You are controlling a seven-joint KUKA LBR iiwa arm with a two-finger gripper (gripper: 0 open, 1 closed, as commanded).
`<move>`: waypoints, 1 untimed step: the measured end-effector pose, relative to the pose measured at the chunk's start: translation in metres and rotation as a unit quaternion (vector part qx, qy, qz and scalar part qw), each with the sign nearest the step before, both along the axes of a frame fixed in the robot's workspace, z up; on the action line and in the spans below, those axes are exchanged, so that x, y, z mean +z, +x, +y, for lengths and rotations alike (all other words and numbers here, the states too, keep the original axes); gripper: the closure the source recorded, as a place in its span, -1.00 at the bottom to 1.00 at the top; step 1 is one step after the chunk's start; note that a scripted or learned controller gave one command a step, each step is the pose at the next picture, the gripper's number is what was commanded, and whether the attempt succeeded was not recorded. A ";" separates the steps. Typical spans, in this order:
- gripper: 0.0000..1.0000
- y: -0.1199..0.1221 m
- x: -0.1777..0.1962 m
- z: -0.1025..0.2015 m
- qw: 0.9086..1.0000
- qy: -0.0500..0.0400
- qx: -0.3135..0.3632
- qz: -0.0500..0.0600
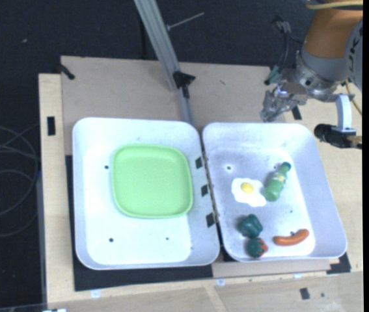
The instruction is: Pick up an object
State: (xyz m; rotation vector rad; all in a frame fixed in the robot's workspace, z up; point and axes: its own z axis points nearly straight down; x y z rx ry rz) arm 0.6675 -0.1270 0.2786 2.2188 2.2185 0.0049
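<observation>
Gripper [274, 109] above right bin's [314, 148] far rim, finger state indiscernible; five toys, egg [248, 191] at 6 o'clock.

Hand [274, 111] above right bin's [314, 149] rim

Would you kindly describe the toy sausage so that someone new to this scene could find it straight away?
Start at the right-hand white bin, the one holding the small toys rather than the green plate. Look to its near right corner, where the sausage lies flat just right of a green pepper. It is the one long, thin, orange-red piece there.
</observation>
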 end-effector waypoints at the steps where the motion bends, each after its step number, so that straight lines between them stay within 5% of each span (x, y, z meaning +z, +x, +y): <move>1: 1.00 -0.007 -0.016 0.049 1.000 0.000 0.001 0.003</move>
